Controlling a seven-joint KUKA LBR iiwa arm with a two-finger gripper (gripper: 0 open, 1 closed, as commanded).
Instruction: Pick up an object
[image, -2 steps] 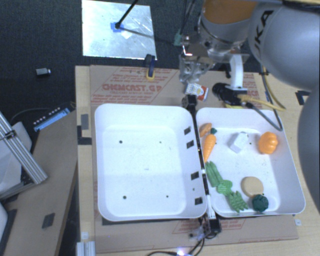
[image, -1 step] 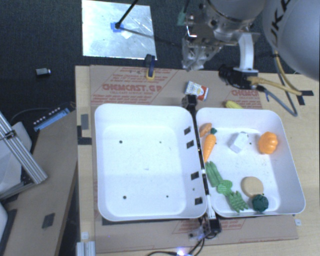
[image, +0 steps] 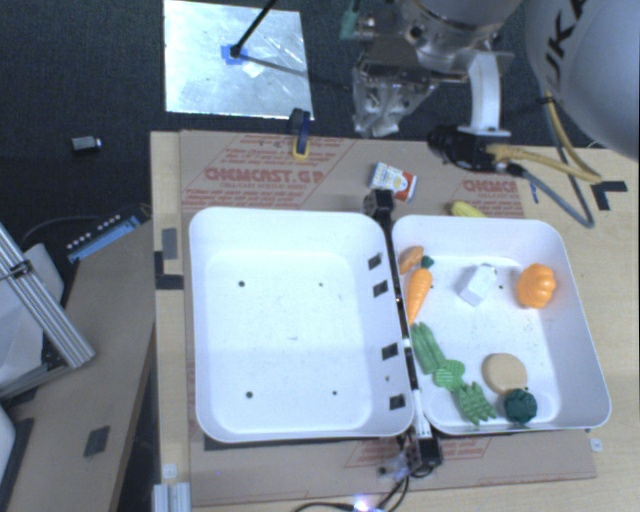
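Orange carrot with green top, slanted in right bin, gripper raised above bench, claw state unclear

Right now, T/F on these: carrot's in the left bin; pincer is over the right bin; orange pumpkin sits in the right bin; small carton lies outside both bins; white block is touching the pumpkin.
1. Carrot in left bin: false. The carrot lies in the right bin, by the divider.
2. Pincer over right bin: false. The pincer hangs beyond both bins, over the board.
3. Orange pumpkin in right bin: true.
4. Small carton outside both bins: true.
5. White block touching pumpkin: false. They lie apart.
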